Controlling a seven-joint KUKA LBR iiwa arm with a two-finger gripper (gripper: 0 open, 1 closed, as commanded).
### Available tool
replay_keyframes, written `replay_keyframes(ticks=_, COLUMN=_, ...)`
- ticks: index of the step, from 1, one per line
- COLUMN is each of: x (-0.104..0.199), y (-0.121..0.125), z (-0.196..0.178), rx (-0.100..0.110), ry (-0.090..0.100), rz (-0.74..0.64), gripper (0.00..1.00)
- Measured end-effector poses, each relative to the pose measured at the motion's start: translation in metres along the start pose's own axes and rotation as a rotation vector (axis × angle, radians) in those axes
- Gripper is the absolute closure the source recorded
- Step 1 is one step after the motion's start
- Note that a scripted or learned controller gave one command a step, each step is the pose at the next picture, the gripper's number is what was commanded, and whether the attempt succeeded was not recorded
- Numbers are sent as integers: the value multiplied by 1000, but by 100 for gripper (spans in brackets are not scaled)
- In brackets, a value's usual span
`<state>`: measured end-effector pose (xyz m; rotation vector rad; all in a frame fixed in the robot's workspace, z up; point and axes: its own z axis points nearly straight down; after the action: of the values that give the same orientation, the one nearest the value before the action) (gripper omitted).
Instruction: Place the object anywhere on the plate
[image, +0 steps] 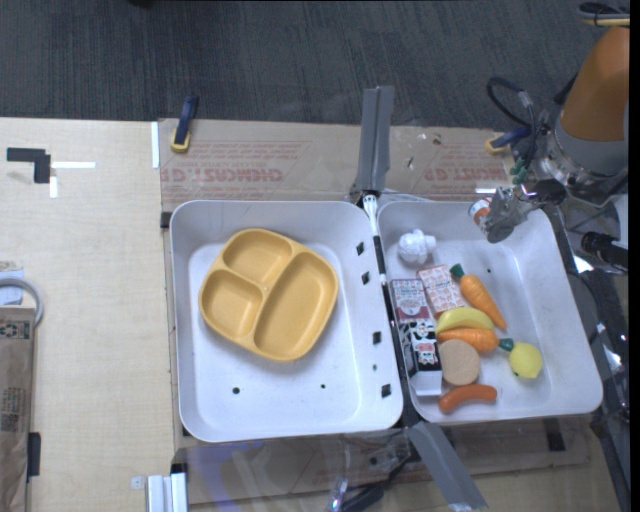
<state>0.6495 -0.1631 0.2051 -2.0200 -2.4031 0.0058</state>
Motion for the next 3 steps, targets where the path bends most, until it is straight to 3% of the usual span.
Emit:
replay_keyframes(ticks=1, x=64, y=-20, z=18, rx=0, ry=1, rz=-107, gripper=100)
replay_keyframes(ticks=2, x=97, y=10, z=16, rx=-1, ry=0, rz=-104, gripper=100)
replay_keyframes(ticks=3, x=160, y=-42, z=15, rx=-1, ry=1, rz=-340, gripper=100)
